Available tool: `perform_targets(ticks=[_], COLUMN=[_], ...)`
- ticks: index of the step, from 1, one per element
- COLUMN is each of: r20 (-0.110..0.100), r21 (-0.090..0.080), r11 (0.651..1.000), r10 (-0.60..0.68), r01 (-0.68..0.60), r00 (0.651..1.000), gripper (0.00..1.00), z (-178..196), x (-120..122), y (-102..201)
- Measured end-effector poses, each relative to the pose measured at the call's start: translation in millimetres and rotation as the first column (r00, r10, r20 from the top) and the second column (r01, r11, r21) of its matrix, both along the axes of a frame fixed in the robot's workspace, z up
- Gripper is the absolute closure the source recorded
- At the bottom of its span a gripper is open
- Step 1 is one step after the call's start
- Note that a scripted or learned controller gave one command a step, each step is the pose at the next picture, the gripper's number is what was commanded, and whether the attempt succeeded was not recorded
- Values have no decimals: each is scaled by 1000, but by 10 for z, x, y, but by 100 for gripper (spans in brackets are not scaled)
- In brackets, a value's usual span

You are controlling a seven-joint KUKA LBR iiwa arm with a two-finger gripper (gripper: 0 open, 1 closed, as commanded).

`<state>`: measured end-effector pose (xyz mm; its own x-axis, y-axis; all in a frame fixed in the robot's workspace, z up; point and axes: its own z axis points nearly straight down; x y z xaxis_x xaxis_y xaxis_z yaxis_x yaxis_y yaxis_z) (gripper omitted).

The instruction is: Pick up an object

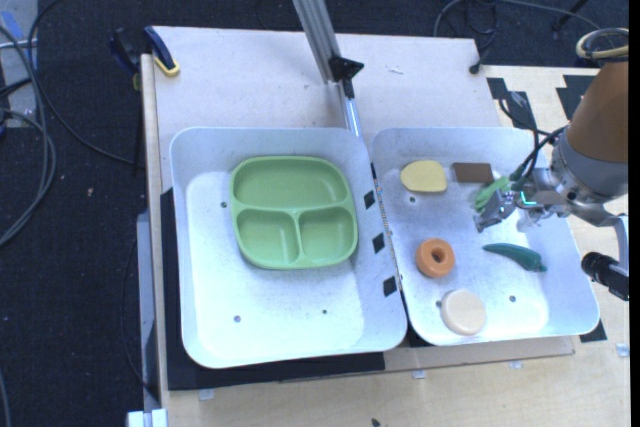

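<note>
Orange ring [435,257], flat, right bin [560,300] apparently.

Tray [295,212] in left bin [200,315]; 5 objects in right bin [570,315].

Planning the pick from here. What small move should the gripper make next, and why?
Probably a short descent toward the green object. The gripper hovers over the right bin just above it in the view, holding nothing visible, and that object lies apart from the orange ring.

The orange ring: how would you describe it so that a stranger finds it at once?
Look in the right-hand white bin, near its middle and toward its left side. The orange ring lies there, below the yellow piece and above the cream disc. It alone is orange and has a hole through its centre.
</note>
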<state>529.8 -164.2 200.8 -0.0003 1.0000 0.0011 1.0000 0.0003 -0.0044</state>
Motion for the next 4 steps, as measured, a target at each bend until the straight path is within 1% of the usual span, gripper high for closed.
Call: perform_targets(ticks=[1,2,3,4], r20=[4,1,11,20], r21=[-1,0,0,-1], r11=[1000,1000,1000,1000], r10=[1,0,-2,0], r01=[-1,0,2,0], r00=[1000,1000,1000,1000], gripper=[0,0,0,0], z=[17,-421,-982,-996], x=[12,-7,-16,44], y=[-1,51,116,111])
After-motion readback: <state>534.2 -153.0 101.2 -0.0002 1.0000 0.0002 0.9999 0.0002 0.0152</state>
